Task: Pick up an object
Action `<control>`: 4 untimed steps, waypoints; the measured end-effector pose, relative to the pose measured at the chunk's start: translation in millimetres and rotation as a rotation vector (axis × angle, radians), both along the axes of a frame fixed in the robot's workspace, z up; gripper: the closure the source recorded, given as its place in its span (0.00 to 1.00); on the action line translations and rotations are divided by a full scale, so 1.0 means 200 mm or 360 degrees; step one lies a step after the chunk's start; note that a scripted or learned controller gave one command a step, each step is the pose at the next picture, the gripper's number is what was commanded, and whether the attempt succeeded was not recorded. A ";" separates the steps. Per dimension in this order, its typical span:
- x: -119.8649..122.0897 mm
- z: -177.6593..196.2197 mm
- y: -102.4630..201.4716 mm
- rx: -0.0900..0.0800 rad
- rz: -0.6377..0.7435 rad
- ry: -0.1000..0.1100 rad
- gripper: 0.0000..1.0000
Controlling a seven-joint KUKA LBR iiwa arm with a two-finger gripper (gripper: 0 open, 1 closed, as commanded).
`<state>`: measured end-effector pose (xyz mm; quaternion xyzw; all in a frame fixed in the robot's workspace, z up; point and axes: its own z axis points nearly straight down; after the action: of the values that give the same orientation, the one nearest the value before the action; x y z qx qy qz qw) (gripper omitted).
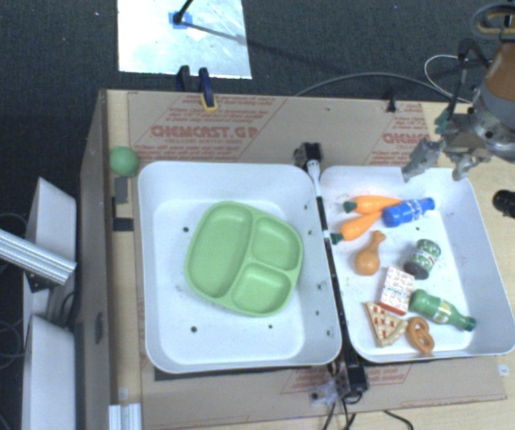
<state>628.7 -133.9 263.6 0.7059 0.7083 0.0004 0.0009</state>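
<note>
So the gripper (438,161) is sitting at the upper right of the frame, above the far corner of the right bin (490,240), with its two fingers spread apart and nothing between them. I'd call this the approach stage: no object picked yet.

All the candidates are in that right bin: two carrots (371,215) and a blue bottle (407,210) near the top, a drumstick (370,255) and a small can (424,257) mid-bin, then a red-and-white carton (397,289), a green bottle (440,308), a pizza slice (383,322) and a pretzel (419,333) toward the bottom. The left bin (163,240) just has a green divided plate (244,258).

The blue bottle looks closest. The next move would be coming down over it with the fingers straddling its narrow width, careful of the carrot touching it.
</note>
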 end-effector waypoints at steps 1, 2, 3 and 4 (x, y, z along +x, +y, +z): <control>0.21 -0.79 -0.06 -0.0004 0.0002 -0.0019 0.00; 0.24 -0.84 0.07 -0.0010 0.0002 -0.0042 0.00; 0.24 -0.79 0.07 -0.0010 0.0004 -0.0040 1.00; 0.23 -0.79 0.07 -0.0010 0.0005 -0.0039 0.00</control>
<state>675.7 -119.8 105.2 0.7048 0.7093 0.0069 0.0117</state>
